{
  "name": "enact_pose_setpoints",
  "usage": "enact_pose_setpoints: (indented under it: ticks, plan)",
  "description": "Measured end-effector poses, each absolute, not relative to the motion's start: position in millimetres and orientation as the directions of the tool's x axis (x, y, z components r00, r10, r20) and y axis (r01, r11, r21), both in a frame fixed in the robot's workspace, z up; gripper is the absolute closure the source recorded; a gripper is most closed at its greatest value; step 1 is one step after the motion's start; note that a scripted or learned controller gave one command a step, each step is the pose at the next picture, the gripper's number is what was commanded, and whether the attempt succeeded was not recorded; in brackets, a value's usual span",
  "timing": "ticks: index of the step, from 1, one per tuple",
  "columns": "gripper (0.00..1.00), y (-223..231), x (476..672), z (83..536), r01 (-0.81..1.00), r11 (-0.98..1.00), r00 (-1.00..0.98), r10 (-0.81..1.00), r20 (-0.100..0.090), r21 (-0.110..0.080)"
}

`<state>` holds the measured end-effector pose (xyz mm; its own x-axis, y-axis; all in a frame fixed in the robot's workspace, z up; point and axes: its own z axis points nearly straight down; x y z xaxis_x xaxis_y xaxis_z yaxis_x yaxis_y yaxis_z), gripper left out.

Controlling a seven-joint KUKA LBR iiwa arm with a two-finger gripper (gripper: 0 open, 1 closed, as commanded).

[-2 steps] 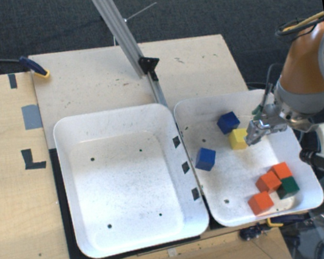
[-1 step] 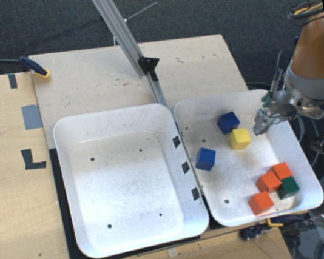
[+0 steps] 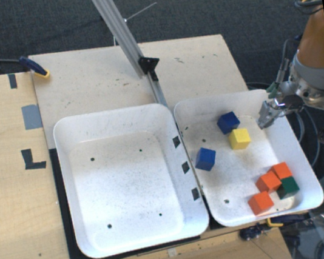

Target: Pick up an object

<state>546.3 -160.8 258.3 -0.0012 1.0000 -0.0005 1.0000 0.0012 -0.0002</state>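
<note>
I see the gripper [image 3: 268, 115] over the right bin's [image 3: 298, 152] far-right rim, and I cannot tell its state. Open floor lies mid-bin, between the blue cube [image 3: 204, 158] near the left wall and the orange and green blocks [image 3: 274, 187] bunched in the near-right corner. Yellow cube [image 3: 240, 138] sits touching a second blue cube [image 3: 228, 122], both turned slightly off the walls; cubes, so no long axis.

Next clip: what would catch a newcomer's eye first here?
The coloured cubes in the right bin: two blue cubes and a yellow cube near its middle, and a cluster of orange cubes with a green cube in its near right corner. Then the gripper over that bin's right rim, close to the yellow cube and holding nothing visible.
</note>
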Motion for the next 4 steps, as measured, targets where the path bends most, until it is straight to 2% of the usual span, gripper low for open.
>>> enact_pose_setpoints:
  ticks: [3, 4]
  plan:
    - [1.0, 11.0, 563.9, 237.2, 1.0, 0.007, -0.007, 1.0, 0.002, -0.002]
    - [1.0, 67.7, 582.0, 243.9, 1.0, 0.008, -0.008, 1.0, 0.002, -0.001]
